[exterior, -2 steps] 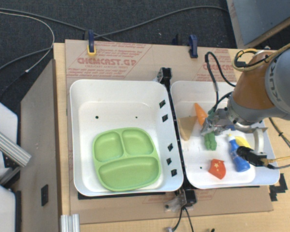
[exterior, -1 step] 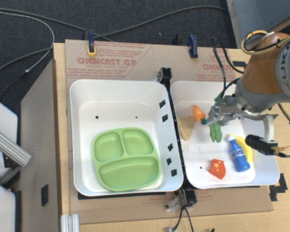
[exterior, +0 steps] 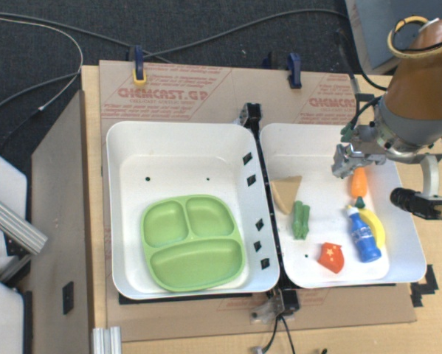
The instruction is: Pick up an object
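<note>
My gripper [exterior: 347, 162] hangs over the upper right part of the right bin [exterior: 309, 142], just left of and above an orange carrot-shaped toy [exterior: 359, 182]. Below the carrot lie a blue bottle [exterior: 364, 240] and a yellow banana [exterior: 378, 228] side by side. A red toy [exterior: 331, 257] sits near the bin's front edge. A green pickle-like piece [exterior: 300, 220] and a tan wedge [exterior: 285, 193] lie at the bin's left side. The wrist hides the gripper's tips.
The left bin [exterior: 125, 161] holds a green divided plate [exterior: 193, 240]. A black divider with clips [exterior: 256, 198] runs between the bins. The orange and grey arm [exterior: 420, 80] comes in from the upper right. Cables cross the dark floor behind the bench.
</note>
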